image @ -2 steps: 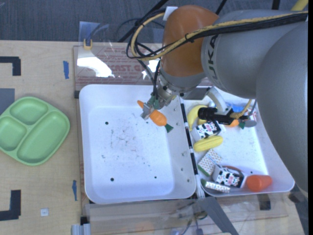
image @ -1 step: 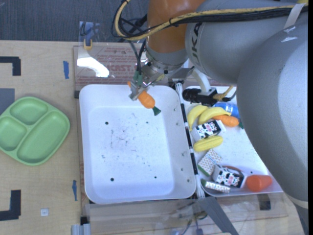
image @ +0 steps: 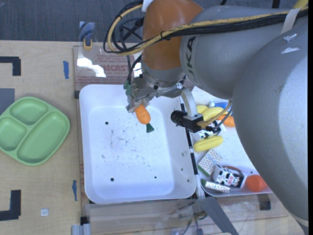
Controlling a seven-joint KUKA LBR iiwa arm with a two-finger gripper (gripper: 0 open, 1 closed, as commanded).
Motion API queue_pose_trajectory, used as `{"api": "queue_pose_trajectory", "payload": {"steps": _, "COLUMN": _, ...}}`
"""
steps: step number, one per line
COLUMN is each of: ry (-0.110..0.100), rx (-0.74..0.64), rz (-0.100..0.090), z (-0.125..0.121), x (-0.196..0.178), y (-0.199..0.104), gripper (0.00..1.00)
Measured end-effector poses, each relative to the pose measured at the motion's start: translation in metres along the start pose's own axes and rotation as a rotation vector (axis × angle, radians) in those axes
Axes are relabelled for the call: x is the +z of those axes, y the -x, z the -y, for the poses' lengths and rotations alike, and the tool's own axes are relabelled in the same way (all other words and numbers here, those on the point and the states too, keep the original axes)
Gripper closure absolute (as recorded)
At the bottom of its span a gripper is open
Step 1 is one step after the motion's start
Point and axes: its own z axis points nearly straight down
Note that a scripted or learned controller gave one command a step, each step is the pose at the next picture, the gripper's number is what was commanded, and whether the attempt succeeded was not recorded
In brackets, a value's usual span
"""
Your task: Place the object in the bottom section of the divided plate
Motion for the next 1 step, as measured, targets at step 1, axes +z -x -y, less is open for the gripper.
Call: {"api": "queue_pose_trajectory", "payload": {"steps": 1, "ry": -0.001, "rx": 0.272, "rz": 0.0, "z": -0.0231, "x": 0.0547, "y": -0.014, "gripper": 1.0}}
